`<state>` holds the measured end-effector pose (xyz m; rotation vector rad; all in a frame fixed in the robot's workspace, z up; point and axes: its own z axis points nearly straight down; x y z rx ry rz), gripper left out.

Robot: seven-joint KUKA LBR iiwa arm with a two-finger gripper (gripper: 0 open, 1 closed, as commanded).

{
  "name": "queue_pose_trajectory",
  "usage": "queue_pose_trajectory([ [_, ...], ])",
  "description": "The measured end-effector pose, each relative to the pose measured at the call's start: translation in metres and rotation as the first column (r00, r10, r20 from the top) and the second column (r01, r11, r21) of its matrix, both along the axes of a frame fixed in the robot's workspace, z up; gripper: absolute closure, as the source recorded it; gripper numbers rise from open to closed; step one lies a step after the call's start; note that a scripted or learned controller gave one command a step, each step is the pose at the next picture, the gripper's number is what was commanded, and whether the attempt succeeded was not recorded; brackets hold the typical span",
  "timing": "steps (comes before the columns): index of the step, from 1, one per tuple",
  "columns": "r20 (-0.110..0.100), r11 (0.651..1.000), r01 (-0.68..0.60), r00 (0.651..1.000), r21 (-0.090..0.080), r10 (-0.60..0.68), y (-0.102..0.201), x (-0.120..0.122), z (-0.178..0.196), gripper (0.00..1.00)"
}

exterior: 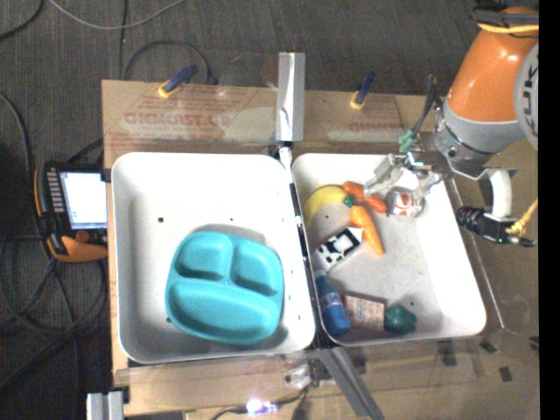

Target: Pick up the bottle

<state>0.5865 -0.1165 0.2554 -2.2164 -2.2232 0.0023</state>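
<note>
The arm comes in from the right, orange band up high, and its jaws hang over the far part of the right bin. How wide they stand cannot be told from here (the metal at the tip is a blur of grey and white), and nothing can be seen gripped between them. Just beneath the tip sits a small white and red object.

The bottle, blue, lies on its side at the near left corner of the right bin, tight against the wall shared by the 2 bins, well apart from the jaws.

Beside it, along the near edge, a brown packet and a dark green object. Up the bin's left side, a black and white box, with an orange carrot just beside it, and a yellow fruit toward the far left corner.

Over in the left bin, 1 teal divided plate rests toward the near side. On the tabletop's far edge, 2 clamps hold the cardboard.
</note>
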Motion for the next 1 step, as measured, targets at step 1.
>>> queue_pose_trajectory([
  [1,-0.003,0.943,0.333,0.943,-0.001,-0.333,0.0483,-0.0142,-0.0676,0.0],
])
